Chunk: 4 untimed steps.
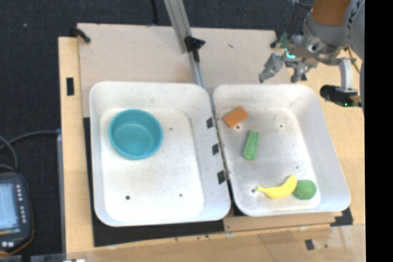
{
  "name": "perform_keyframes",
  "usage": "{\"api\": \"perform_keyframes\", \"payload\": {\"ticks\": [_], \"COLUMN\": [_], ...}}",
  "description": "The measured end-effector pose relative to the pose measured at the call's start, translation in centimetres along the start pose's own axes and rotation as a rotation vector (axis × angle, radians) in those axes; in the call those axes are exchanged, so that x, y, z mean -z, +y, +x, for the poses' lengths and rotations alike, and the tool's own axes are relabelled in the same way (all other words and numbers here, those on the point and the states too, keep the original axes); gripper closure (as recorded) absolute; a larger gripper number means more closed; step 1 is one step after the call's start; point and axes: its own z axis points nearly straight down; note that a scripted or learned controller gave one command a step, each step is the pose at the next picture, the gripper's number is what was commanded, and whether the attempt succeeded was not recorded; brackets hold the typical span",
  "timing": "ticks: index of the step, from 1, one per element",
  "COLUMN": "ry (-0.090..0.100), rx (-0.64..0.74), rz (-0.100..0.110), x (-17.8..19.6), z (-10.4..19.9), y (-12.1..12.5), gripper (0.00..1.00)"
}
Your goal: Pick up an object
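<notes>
Hovering spread and empty above the right bin's far rim, the gripper has the orange block nearest (down-left).

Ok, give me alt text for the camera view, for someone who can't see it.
The gripper hangs open above the far edge of the right bin, holding nothing. That bin holds an orange block, a green cylinder, a banana and a green ball; the left bin holds a blue bowl.
</notes>
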Motion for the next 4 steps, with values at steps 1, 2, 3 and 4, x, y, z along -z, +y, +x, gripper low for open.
{"api": "perform_keyframes", "payload": {"ticks": [1,2,3,4], "ry": [0.001,0.000,0.001,-0.003], "rx": [-0.002,0.001,0.001,0.004], "rz": [0.003,0.002,0.001,-0.005], "x": [-4.4,-8.6,-13.7,-12.2], "z": [0.3,0.4,0.3,0.1], "y": [-0.5,-0.4,-0.4,-0.2], "gripper": [0.00,0.00,0.00,1.00]}}
